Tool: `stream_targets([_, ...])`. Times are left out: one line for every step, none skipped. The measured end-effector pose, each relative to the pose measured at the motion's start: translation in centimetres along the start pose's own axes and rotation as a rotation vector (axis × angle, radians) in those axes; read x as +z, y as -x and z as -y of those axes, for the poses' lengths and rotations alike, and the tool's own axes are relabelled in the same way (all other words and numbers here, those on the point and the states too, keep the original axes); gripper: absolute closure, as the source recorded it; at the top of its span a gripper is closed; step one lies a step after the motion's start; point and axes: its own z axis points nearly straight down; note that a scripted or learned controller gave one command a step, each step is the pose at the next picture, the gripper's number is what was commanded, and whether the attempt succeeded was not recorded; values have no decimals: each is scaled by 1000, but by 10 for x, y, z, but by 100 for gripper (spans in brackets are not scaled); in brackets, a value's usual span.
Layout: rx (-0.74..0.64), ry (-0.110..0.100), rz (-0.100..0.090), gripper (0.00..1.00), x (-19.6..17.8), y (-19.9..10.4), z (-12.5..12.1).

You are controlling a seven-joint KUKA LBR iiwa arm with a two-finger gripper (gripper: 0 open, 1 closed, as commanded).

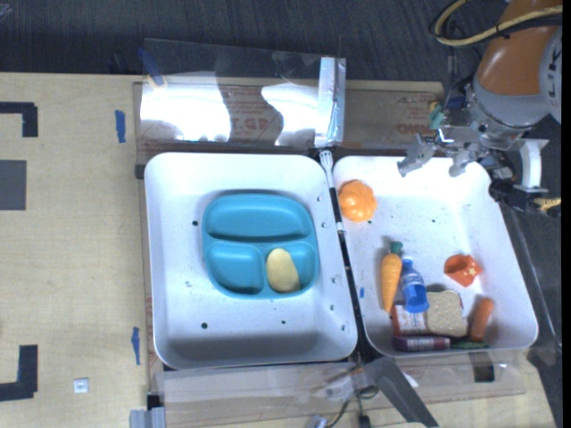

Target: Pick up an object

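My gripper (439, 160) hangs over the far edge of the right bin (508, 239), its two fingers spread apart with nothing between them. In that bin lie an orange pepper-like fruit (357, 200) at the far left, a carrot (390, 276), a blue bottle (412, 291), a slice of bread (444, 313), a small red piece (461, 269), a sausage (482, 318) and a dark bar (423, 343) along the near wall. The gripper is well above and behind all of them.
The left bin (169, 239) holds a blue divided plate (245, 234) with a yellow lemon-like object (282, 269) in its right compartment. A clear plastic sheet (241, 105) stands behind the bins. Yellow cabling (464, 16) loops above the arm.
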Motion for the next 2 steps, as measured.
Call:
stream_targets([120,5,2,0,-47,19,30])
stream_targets([54,-9,-1,0,72,-16,111])
